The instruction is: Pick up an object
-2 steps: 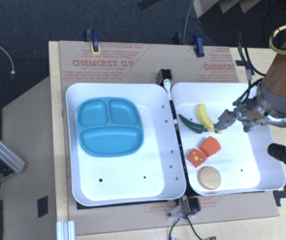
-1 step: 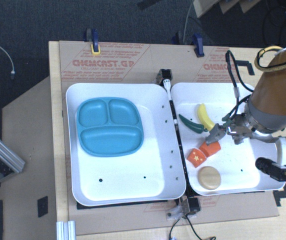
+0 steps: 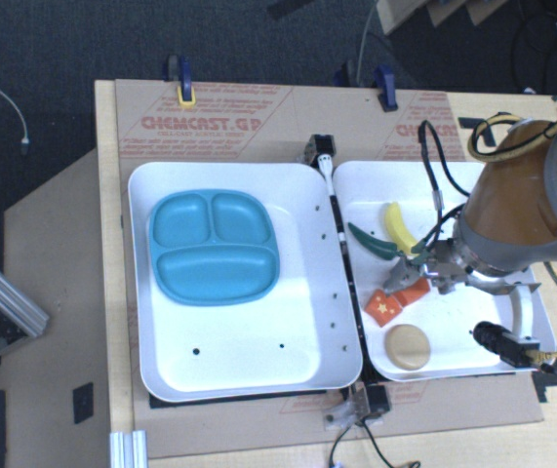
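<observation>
Nearest me, tan round block (image 3: pixel 407 346) sits at the right bin's (image 3: pixel 444 369) front, orange block (image 3: pixel 385 306) just behind. My jaws (image 3: pixel 424 269) hover low over the red piece (image 3: pixel 413 291); how wide, I cannot tell. Green tool (image 3: pixel 374 241) and banana (image 3: pixel 399 226) lie beyond. Reach stage, I judge: next, settle squarely onto one piece.

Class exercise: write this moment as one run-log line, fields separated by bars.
arm: over right bin | gripper: beside orange block | grasp: unconfirmed | left bin: blue divided plate
</observation>
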